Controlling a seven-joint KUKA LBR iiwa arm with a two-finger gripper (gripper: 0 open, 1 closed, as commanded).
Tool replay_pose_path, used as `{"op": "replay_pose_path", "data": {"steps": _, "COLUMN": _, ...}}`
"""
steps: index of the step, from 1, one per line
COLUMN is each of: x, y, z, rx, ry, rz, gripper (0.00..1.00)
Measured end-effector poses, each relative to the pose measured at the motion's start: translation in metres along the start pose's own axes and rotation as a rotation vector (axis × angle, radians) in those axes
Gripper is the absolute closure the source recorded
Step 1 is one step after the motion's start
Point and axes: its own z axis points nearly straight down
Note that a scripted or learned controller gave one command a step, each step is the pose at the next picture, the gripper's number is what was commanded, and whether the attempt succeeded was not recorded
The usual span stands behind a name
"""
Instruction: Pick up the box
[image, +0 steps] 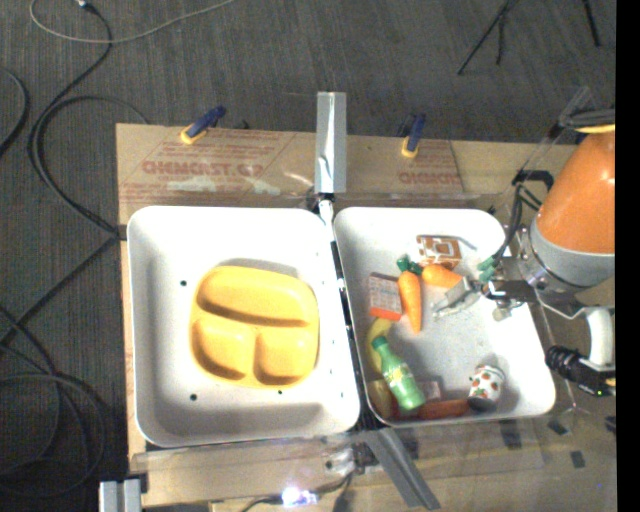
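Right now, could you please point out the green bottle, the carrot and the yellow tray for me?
green bottle (397, 378): camera view, middle of its body.
carrot (410, 298): camera view, middle of its orange length.
yellow tray (257, 322): camera view, ridge between its compartments.

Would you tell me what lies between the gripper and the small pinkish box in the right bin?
In the camera view, the carrot lies between the gripper and the box, its green top pointing away from the camera.
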Motion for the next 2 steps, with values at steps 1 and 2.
{"op": "replay_pose_path", "data": {"steps": 1, "x": 0.063, "y": -0.007, "z": 0.062, "rx": 0.000, "ry": 0.000, "rz": -0.097, "gripper": 0.00}}
{"op": "replay_pose_path", "data": {"steps": 2, "x": 0.174, "y": -0.008, "z": 0.064, "rx": 0.002, "ry": -0.001, "rz": -0.054, "gripper": 0.00}}
